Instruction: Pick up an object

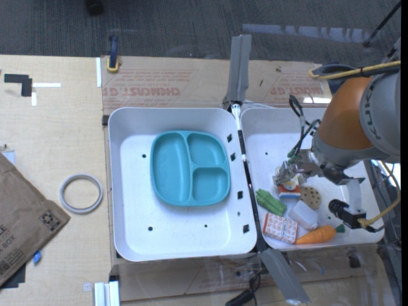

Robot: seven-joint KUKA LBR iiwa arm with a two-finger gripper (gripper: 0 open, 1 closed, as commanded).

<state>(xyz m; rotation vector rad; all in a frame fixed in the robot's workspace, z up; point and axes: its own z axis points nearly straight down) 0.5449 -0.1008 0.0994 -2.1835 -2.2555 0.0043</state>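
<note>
The gripper [290, 173] is hanging low over the toys [294, 204], which are lying just beneath and beside it; its state cannot be told, so nothing is evidently lifted yet.

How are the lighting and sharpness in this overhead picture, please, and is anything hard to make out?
Camera view: light is even and soft, with only faint shadows inside the left bin; the plate and tape ring look sharp; the end effector is small and cluttered among items in the right bin.
</note>
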